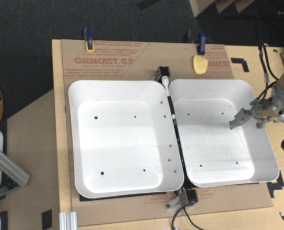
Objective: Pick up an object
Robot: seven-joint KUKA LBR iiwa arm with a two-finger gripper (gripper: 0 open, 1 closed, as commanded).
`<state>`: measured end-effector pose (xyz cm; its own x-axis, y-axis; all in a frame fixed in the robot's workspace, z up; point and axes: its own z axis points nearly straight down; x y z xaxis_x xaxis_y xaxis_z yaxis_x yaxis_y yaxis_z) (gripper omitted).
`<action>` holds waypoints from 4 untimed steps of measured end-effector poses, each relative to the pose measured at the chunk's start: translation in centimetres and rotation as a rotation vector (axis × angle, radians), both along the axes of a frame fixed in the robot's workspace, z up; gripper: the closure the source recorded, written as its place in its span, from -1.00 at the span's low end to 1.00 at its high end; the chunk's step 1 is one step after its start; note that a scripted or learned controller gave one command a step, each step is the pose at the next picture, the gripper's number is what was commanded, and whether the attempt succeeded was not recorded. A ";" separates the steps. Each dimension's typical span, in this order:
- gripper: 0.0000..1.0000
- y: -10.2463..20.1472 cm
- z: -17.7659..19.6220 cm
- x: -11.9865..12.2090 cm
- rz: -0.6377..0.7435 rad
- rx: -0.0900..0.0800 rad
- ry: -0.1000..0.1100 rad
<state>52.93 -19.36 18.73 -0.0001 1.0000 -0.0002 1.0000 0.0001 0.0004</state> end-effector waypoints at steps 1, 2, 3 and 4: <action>-1.00 5.8 19.6 0.9 0.007 -0.003 -0.021; 1.00 5.5 19.6 0.7 0.002 -0.003 -0.005; 1.00 7.6 8.8 -1.8 0.000 0.004 0.012; 1.00 10.8 25.6 -1.1 0.006 -0.002 -0.022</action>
